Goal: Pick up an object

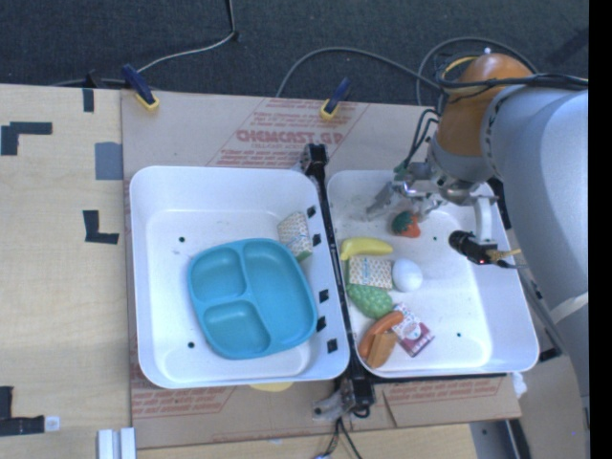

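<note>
The gripper (pixel 402 199) hangs in the right white bin (pixel 497 338), just above a small orange-and-green toy carrot (pixel 406 225); whether its jaws are spread I cannot tell. The carrot lies beyond the white egg (pixel 408 276).

This is a robotics lab, not a home: the bench (pixel 57 285) is bare plywood marked with black tape, and a printed cardboard sheet (pixel 277 137) is clamped to it at twelve o'clock by blue-and-yellow clips (pixel 141 86). Two white bins (pixel 158 199) hold toy food and a blue plate (pixel 251 296). Loose cables (pixel 229 27) trail over dark carpet (pixel 115 17) behind, and the grey industrial arm (pixel 535 170) enters at three o'clock.
</note>
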You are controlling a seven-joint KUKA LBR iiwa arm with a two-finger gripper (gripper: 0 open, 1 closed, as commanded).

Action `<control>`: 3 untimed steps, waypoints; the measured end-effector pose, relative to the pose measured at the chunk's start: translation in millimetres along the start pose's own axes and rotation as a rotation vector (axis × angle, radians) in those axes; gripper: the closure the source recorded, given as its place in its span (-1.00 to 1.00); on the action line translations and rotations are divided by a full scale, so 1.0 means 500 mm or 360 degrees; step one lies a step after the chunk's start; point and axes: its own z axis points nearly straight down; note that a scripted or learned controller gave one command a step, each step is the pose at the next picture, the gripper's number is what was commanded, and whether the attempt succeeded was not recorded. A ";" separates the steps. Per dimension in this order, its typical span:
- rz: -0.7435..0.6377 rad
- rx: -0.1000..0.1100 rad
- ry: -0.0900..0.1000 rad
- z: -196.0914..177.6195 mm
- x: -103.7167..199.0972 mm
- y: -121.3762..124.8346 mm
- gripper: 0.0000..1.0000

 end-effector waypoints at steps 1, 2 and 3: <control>-0.0003 -0.0003 -0.0006 -0.020 -0.001 0.001 1.00; -0.0003 -0.0002 -0.0006 -0.020 -0.001 0.000 -1.00; 0.0003 -0.0002 -0.0003 -0.001 0.027 -0.080 -1.00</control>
